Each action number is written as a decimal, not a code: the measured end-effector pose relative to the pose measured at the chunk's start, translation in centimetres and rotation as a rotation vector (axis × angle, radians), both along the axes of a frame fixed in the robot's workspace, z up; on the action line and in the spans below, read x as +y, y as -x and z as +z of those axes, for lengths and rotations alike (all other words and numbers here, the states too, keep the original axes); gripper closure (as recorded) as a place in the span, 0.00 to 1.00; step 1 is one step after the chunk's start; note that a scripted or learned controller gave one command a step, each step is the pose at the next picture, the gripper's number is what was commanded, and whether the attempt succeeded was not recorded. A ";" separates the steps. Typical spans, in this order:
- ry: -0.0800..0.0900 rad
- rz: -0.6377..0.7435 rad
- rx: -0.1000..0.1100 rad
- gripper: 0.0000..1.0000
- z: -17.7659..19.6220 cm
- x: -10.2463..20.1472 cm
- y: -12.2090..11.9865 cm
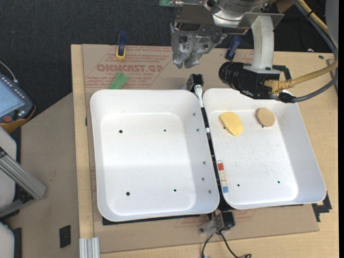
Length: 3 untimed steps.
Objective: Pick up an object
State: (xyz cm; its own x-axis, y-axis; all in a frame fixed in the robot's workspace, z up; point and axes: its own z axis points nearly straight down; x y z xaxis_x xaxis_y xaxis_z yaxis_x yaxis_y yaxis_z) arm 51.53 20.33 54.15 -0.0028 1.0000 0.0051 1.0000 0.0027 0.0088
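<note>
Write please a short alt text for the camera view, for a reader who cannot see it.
The end effector hangs above the bench behind two white bins. The right bin holds a yellow piece and a tan round piece; the left bin sits beside it.

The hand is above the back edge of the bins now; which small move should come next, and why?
Probably move the hand toward the right bin and stop over the yellow object. The hand hangs above the cardboard behind the bins with nothing between its fingers, while the yellow object and a tan object lie apart in the right bin, so each looks reachable alone.
</note>
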 end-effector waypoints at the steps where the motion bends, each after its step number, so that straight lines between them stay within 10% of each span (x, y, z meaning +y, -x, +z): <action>1: 0.011 -0.004 0.023 1.00 -22.3 1.5 -3.6; 3: 0.003 -0.004 -0.003 1.00 -10.3 2.1 -10.8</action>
